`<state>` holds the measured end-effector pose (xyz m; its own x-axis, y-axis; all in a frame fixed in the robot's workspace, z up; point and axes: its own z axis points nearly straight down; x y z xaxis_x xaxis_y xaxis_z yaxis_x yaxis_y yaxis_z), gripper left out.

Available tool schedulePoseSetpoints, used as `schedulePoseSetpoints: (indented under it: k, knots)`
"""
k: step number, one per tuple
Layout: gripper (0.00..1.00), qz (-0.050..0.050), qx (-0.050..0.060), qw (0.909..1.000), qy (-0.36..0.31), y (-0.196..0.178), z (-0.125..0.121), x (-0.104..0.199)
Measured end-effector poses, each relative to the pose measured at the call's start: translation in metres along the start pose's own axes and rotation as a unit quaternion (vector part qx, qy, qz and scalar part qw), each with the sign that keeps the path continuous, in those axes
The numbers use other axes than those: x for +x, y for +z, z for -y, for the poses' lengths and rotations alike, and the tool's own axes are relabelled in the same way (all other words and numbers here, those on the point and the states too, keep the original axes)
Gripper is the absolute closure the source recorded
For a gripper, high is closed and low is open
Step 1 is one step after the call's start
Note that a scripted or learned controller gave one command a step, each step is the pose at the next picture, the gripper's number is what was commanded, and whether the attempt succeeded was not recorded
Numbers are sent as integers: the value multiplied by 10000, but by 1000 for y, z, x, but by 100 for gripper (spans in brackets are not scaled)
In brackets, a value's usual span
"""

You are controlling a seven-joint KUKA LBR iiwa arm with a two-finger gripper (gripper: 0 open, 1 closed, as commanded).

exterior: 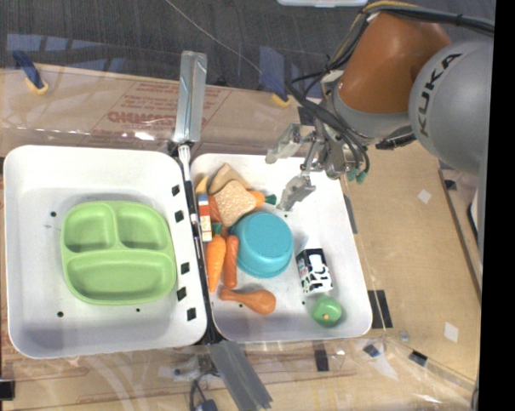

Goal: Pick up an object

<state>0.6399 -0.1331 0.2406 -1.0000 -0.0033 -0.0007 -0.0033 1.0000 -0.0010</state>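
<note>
Nearest the camera, the front rim of the right bin (354, 328) sits on the worktop (408, 275), with the left bin (18, 232) touching it along a shared middle edge. In the right bin's front corner lies a green apple (327, 312), and just behind it, touching or nearly so, a small black-and-white carton (315, 272) with a cow pattern. To the left of the apple a brown drumstick (252, 299) lies on its side along the front of the bin. Two orange carrots (221, 260) lie lengthwise beside the dividing wall, their lower ends close to the drumstick. A teal bowl (265, 242) rests in the middle of the bin, between the carrots and the carton. Behind the bowl, a slice of bread (233, 201) leans on other small toy foods packed into the back left corner; these are too crowded to tell apart.

In the left bin a green divided plate (117, 252) with three compartments lies flat near the centre.

Farther back, the hand (303, 173) hangs over the rear part of the right bin, behind the bowl and to the right of the bread. Its fingers are spread apart, with nothing between them. Above it, the orange band (387, 57) and the grey arm (458, 98) reach in from the right.
</note>
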Motion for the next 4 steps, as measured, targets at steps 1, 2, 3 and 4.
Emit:
schedulePoseSetpoints:
  k: [1, 2, 3, 4]
  knots:
    - [0, 49, 4, 9986, 518, -90, -19, 7]
    - [0, -47, -5, 9911, 1328, 33, 20, 3]
    - [0, 46, -13, 9291, 3697, 139, -16, 17]
    - [0, -40, 23, 8657, 5006, 141, -15, -3]
